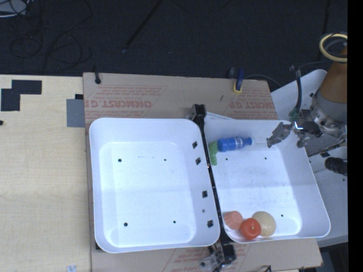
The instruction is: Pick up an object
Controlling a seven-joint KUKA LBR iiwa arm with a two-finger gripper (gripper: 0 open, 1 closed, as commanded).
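Note:
A blue bottle [233,144] with a white cap lies on its side near the back of the right bin [309,194], beside a green object [212,152] at the divider. A pink item [232,219], a red ball [250,228] and a cream ball [264,222] crowd the bin's front left corner. My gripper [290,134] hangs over the right bin's back right corner, well to the right of the bottle, fingers spread apart with nothing between them.
The left bin [96,152] sits beside the right one, joined by a black divider [205,174]. Both rest on cardboard [147,98]. The orange-banded arm [334,84] and cables stand at the right edge.

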